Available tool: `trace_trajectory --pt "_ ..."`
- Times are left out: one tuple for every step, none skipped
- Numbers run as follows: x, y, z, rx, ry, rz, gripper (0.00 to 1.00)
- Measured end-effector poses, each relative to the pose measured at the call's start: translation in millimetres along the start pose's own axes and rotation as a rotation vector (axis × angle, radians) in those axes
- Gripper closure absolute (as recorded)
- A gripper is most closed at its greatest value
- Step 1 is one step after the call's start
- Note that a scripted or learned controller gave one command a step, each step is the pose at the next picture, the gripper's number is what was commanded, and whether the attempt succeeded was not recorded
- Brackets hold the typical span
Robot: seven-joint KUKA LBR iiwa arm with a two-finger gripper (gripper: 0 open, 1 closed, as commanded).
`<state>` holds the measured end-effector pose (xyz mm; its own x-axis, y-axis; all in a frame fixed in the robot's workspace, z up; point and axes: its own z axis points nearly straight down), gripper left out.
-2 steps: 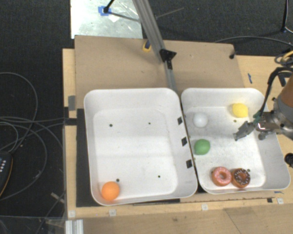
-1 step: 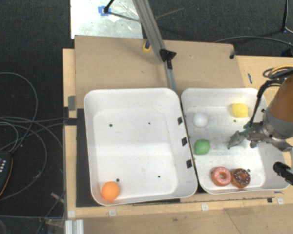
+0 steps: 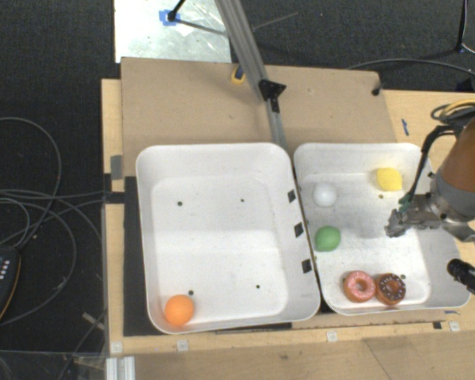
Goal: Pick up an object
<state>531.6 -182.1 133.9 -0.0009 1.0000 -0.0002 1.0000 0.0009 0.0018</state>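
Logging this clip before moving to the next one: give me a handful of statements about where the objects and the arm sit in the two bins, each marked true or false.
1. The orange ball lies in the left bin, near its front left corner. True.
2. The green ball lies in the left bin. False: it lies in the right bin, close to the wall between the two bins.
3. The two doughnuts lie side by side at the front of the right bin. True.
4. The yellow object is between the fingers of the gripper. False: it lies apart, toward the back of the right bin.
5. The white ball lies behind the green ball. True.
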Motion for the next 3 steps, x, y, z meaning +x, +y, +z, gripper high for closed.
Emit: trace_trajectory --pt "-7 -5 -49 -0.004 -0.002 0.001 1.00" --pt "-8 -3 -101 -0.006 -0.002 -0.004 1.00" --pt "51 9 -110 -0.002 0.002 -0.011 1.00"
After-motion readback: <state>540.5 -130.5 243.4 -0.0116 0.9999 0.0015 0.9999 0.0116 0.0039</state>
